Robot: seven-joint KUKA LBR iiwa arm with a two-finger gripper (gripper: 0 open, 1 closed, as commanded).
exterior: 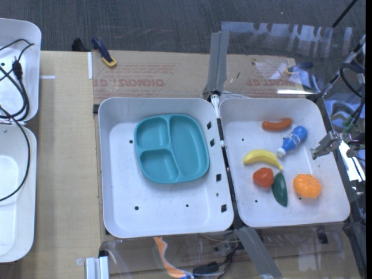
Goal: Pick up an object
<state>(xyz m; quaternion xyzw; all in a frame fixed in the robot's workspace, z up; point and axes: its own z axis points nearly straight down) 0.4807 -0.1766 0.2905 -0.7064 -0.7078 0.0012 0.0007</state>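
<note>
right bin (325, 217): nearest wall low, toys packed close, so a descent can clip a neighbour.
cluster: tomato (263, 177) touches green pepper (280, 189), banana (262, 157) just above; a pinch can catch two or shove one aside.
orange (307, 186): round, near the right wall, can roll off.
bottle (292, 140), sausage (276, 124): narrow, easy to miss.
gripper (325, 145): at right rim, cannot tell its state.

Wooden bench (64, 156) bears left bin (116, 214); right bin (325, 211) touching beside it.
</note>
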